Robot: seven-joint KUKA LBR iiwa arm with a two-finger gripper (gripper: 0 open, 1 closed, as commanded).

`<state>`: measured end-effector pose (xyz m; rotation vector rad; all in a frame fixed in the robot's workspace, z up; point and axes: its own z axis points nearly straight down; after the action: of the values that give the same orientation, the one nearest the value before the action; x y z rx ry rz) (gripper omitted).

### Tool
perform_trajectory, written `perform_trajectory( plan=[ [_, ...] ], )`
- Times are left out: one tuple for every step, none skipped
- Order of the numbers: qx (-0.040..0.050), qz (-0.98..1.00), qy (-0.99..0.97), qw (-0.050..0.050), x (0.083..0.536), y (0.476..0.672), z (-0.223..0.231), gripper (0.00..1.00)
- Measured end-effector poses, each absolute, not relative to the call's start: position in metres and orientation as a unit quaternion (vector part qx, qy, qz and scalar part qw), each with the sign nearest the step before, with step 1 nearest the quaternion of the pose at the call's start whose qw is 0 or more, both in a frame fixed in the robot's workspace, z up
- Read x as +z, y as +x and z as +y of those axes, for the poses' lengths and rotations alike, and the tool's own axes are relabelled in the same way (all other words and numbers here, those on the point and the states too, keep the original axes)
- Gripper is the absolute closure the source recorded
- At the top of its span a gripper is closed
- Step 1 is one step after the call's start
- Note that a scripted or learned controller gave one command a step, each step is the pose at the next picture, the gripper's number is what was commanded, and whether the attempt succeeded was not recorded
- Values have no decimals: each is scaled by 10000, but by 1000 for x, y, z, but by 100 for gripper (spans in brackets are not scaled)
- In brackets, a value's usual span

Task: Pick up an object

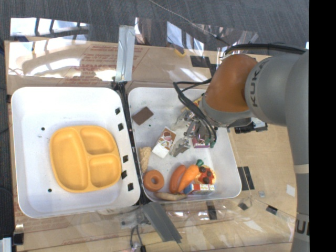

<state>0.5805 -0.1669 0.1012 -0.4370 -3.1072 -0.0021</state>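
Gripper (181, 143) low in right bin (226, 156) beside small carton (168, 139); jaws' state: cannot tell; carton looks light, stiff; pinch across narrow sides.

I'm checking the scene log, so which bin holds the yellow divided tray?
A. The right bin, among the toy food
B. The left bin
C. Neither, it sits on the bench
B: the yellow divided tray lies flat in the left bin, while the toy food sits in the right bin.
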Motion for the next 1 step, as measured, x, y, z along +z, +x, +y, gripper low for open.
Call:
perform_trajectory(
  plan=[
    [-6,-9912,-1326,24,88,577,-122,0]
  ],
)
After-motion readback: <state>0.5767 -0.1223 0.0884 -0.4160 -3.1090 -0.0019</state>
